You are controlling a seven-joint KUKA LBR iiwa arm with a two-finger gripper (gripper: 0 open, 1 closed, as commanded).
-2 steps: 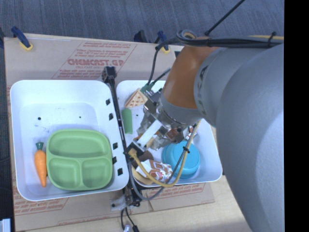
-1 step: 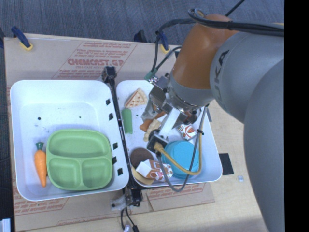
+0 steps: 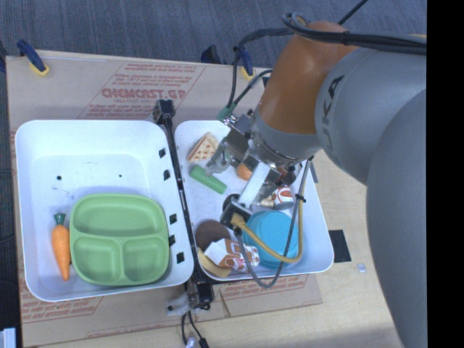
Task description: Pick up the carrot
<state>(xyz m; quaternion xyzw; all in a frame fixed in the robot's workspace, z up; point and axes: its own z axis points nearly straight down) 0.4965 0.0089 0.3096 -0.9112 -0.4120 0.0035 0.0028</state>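
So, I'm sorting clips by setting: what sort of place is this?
Probably a robotics lab bench, not a kitchen: a grey-and-orange robot arm reaches over two white bins holding what looks like toy food, such as a carrot beside a green divided plate.

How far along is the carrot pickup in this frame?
Done: nothing yet. The carrot lies in the left bin, against the left side of the green plate.
In hand: the gripper is over the right bin, near a green stick, well away from the carrot.
Left: cross to the left bin, come down on the carrot, grasp it and lift.
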